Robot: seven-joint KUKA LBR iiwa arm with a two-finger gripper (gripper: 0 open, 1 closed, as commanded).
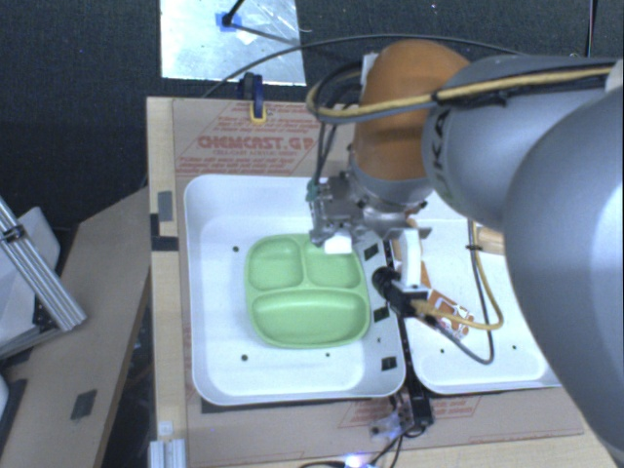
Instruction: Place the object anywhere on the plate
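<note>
Green divided plate [307,295] sits in the left bin [219,291]. Claw [331,232] hangs over the plate's upper right compartment with a small white object [338,246] at its tips; can't tell if the object is actually held or resting on the plate rim.
</note>
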